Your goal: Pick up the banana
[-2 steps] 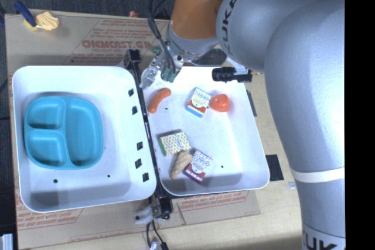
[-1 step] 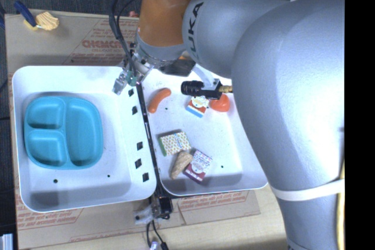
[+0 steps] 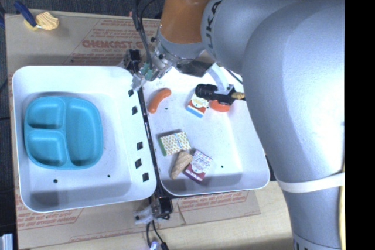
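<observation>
Near edge of the right bin (image 3: pixel 249 175): a tan bread-looking piece (image 3: pixel 180 164) beside small packets.
I can't pick out a banana for sure; my gripper (image 3: pixel 142 74) sits at the far end of the divider, fingers too blurry to call. Blue tray (image 3: pixel 62 132) in the left bin (image 3: pixel 35 196).

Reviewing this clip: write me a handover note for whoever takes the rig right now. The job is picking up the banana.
Gripper: low over the far end of the wall between the two bins, beside the orange sausage.
Banana: hard to identify for certain. The best candidate is the tan elongated piece, lying at the near side of the right bin between a patterned pad and a maroon packet.
Done: nothing. That piece lies in the bin, apart from the gripper.
Left: confirm the target, move to the near side, grasp, lift.
</observation>
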You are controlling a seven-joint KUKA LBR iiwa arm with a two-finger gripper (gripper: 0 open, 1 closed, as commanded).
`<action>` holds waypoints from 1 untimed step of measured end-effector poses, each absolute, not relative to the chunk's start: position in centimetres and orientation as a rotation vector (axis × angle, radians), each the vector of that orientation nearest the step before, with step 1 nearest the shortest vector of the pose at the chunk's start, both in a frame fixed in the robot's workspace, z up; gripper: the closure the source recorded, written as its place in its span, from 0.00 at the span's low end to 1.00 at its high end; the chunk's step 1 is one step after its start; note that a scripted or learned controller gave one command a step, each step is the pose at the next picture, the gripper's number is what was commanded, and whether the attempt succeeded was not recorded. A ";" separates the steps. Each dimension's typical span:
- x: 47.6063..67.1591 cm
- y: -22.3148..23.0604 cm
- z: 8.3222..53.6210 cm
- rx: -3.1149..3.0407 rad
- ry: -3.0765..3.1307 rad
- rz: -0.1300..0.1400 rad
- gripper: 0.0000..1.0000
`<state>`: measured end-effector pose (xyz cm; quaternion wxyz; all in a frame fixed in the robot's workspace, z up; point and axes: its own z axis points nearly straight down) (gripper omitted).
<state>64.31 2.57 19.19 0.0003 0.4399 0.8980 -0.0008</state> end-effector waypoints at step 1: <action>65.6 -1.0 19.2 1.581 2.714 -0.003 1.00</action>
